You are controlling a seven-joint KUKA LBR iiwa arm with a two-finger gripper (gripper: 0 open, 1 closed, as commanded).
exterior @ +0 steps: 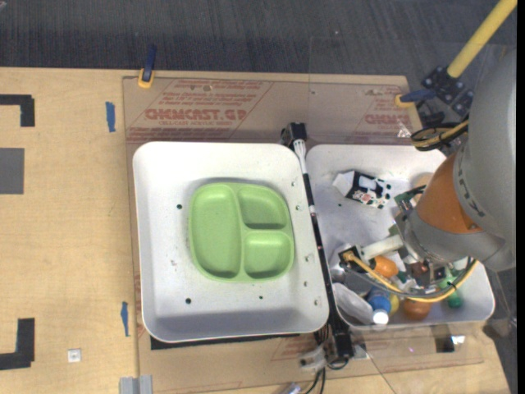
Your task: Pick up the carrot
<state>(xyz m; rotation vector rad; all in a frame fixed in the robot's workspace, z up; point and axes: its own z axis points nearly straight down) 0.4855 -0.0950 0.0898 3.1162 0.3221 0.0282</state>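
The carrot point(384, 267) is a small orange piece lying in the right bin point(328, 179), among clutter near the bin's front. My gripper point(413, 274) is low over that clutter, just right of the carrot and very close to it. The grey arm with its orange band point(447, 203) comes in from the right and hides the bin's right half. Whether the carrot is touched or held cannot be made out.
The left bin point(164, 179) holds a green divided plate point(242, 230). In the right bin lie a white and black packet point(366, 188), a white bottle with a blue cap point(379, 309), an orange-red ball point(417, 307) and a small green thing point(455, 301).
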